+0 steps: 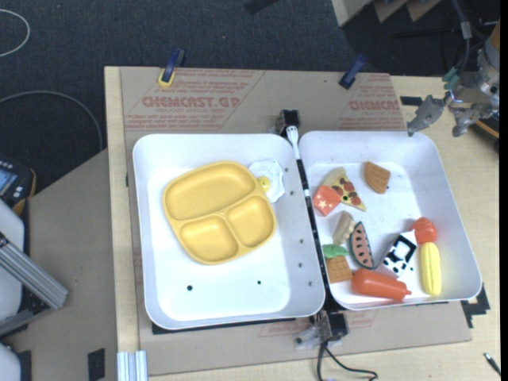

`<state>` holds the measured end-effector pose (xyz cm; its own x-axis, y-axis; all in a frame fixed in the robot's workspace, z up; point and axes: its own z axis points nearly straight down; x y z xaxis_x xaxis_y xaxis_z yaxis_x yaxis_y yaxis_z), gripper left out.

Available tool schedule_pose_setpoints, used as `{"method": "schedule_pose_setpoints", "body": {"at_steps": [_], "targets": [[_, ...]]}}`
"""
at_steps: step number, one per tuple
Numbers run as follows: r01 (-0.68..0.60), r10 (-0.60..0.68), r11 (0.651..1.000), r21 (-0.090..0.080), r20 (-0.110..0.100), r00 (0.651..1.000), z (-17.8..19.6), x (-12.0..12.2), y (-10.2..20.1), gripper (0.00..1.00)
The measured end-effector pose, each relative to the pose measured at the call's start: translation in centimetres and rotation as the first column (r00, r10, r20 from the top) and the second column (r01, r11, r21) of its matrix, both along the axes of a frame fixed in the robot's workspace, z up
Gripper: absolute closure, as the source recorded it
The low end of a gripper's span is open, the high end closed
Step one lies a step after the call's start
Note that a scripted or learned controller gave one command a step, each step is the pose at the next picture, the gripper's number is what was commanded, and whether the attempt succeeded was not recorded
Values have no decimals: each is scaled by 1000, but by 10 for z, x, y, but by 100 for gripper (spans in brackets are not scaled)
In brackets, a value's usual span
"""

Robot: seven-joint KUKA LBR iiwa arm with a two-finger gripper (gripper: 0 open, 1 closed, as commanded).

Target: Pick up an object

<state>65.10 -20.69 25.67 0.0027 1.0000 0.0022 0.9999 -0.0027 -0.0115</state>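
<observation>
Gripper [439, 117]: fingers spread apart, nothing between them, poised above the far right corner of the right bin [452, 197]. Toy bread slice [376, 177]: nearest piece, near the far rim, inward and leftward from the gripper. Pizza slice [343, 187]: just beyond it. Corn cob [429, 267]: along the right rim, long axis running near to far. Left bin [151, 213]: yellow divided plate [218, 211].

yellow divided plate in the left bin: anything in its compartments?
Empty. All three compartments of the yellow plate show bare yellow; the fried egg toy lies beside its rim.
</observation>
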Motion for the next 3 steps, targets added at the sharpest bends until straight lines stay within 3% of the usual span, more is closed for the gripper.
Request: {"method": "schedule_pose_setpoints", "body": {"at_steps": [1, 3], "targets": [[-3, 3, 1000, -3, 13, 1000, 8, 2, 1, 0], [-3, 3, 1000, -1, 6, 1000, -90, -16, 7, 0]]}}
